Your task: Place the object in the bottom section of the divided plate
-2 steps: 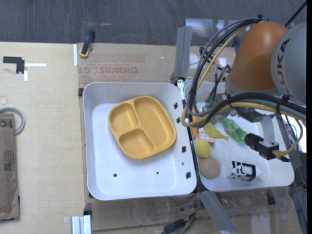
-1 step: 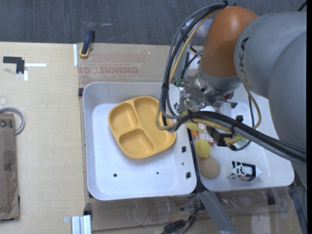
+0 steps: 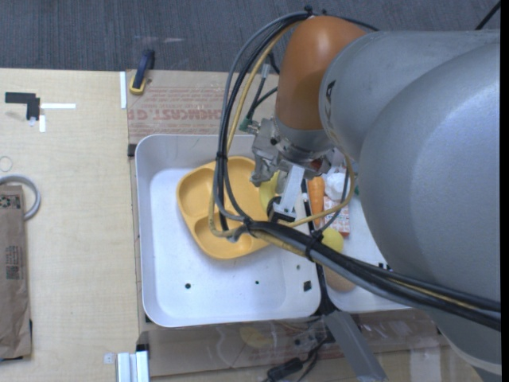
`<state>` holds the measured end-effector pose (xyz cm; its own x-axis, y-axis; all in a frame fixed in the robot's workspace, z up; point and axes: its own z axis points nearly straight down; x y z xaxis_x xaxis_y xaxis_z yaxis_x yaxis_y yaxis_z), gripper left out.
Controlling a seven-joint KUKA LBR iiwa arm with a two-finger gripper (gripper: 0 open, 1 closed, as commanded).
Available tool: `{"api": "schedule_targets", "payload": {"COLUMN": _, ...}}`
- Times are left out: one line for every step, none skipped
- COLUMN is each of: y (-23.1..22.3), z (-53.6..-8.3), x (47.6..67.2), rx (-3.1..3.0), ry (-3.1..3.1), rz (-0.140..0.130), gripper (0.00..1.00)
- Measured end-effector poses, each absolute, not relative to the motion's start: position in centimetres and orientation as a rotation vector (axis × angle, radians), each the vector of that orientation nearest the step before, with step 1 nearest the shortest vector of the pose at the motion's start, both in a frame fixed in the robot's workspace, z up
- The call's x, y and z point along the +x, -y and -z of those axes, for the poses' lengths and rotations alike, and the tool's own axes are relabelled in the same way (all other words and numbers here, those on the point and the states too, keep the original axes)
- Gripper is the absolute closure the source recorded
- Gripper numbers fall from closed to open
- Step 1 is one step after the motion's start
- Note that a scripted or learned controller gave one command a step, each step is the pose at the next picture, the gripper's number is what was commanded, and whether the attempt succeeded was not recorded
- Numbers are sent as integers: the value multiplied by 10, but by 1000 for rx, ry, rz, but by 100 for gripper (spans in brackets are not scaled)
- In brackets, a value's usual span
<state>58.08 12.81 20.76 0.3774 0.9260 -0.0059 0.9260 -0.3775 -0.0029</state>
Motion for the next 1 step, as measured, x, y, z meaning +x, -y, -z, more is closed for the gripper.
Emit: {"api": "schedule_targets", "payload": {"y": -213, "z": -149, "x": 587, "rx": 2839, "ry": -1341, "rz": 9, "gripper": 100}}
